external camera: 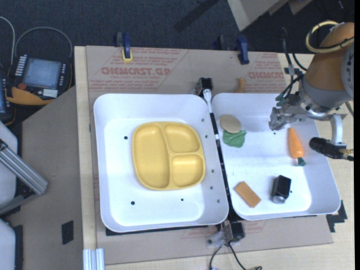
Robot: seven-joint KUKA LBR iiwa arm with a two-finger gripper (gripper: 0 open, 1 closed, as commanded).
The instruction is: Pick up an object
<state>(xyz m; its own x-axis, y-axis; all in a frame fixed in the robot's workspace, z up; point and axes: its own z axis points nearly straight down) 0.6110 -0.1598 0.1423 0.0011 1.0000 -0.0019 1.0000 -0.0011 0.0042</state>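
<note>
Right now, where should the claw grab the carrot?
Probably around the carrot's thick orange middle, coming straight down from above. It lies flat in the right bin, long and thin, pointing up and down in the view, so the claw should pinch across its narrow sides.

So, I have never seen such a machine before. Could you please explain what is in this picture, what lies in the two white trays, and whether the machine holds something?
One camera, fixed above the bench, looks down at a slant. The grey and orange shape at the right is a robot arm; its tool hangs over the right bin. I see nothing between its fingers, so it holds nothing that I can make out. In the right bin lie a toy carrot, a beige round piece touching a green piece, a tan block and a small black object. The left bin holds a yellow divided plate.
</note>
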